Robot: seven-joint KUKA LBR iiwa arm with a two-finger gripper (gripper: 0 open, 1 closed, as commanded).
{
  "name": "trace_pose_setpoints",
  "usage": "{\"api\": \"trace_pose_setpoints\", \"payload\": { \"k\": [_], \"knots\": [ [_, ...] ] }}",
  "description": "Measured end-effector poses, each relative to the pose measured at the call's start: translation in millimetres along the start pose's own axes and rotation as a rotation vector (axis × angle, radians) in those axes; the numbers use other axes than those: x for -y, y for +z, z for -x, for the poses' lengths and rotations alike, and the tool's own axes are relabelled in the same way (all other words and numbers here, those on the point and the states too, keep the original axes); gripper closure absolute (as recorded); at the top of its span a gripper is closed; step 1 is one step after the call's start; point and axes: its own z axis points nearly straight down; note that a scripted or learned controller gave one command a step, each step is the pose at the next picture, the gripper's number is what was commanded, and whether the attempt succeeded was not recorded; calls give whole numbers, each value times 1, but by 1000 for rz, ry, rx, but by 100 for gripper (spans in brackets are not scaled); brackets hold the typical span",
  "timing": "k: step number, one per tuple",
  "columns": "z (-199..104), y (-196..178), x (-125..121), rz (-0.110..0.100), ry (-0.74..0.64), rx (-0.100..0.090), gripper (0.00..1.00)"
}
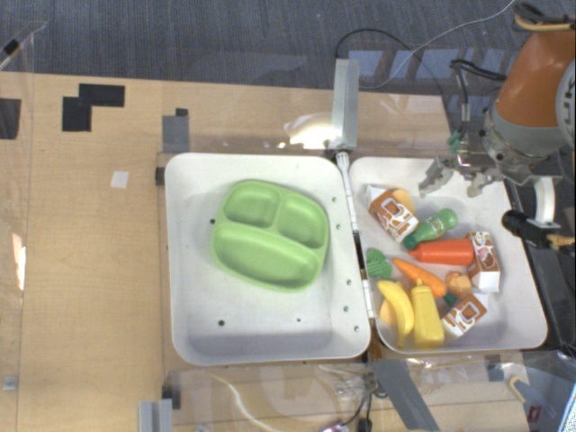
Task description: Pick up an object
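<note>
My gripper (456, 179) hangs over the far edge of the right bin (522, 318), its two fingers spread open with nothing between them. Just below and left of it lies a brown and white carton (392, 212). Nearby are a green bottle (431, 228), an orange-red carrot-like piece (441, 251), a second carton (484, 261), a carrot (417, 274), broccoli (377, 264), a banana (396, 305), a yellow bottle (426, 313) and a small carton (463, 313).
The left bin (193, 331) holds a green divided plate (270, 233). A metal post (345, 106) stands behind the divider between the bins. Cables run across the floor behind the bench. The arm's orange band (533, 75) is at the right edge.
</note>
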Motion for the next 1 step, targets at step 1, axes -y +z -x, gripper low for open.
{"api": "trace_pose_setpoints", "payload": {
  "k": [1],
  "knots": [
    [-20, 114, -50, -3, 56, 0, 0]
  ]
}}
